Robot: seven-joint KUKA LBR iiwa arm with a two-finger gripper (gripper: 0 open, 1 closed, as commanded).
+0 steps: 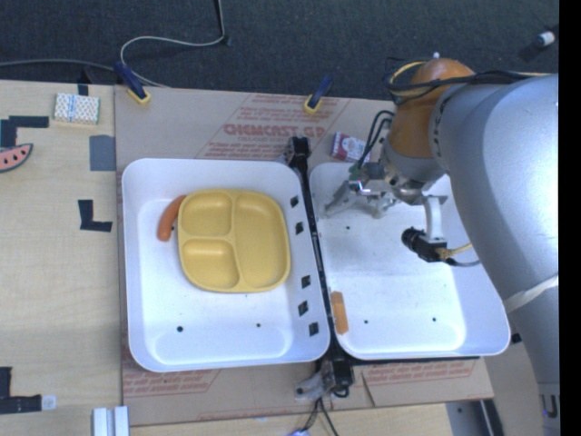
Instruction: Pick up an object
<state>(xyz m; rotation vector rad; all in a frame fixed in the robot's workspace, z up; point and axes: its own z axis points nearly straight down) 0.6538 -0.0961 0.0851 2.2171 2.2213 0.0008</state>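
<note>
Carrot stick (pixel 339 312): a short orange piece, lying lengthwise against the inner wall of the right bin (pixel 472 339), well below the gripper (pixel 363 198) and apart from it. The fingers hang over the upper part of that bin; how far they are spread cannot be told, and nothing shows between them. Across the divider, the left bin (pixel 145 334) carries a yellow sectioned plate (pixel 234 241) with an orange sausage (pixel 169 218) touching its far edge.
</note>
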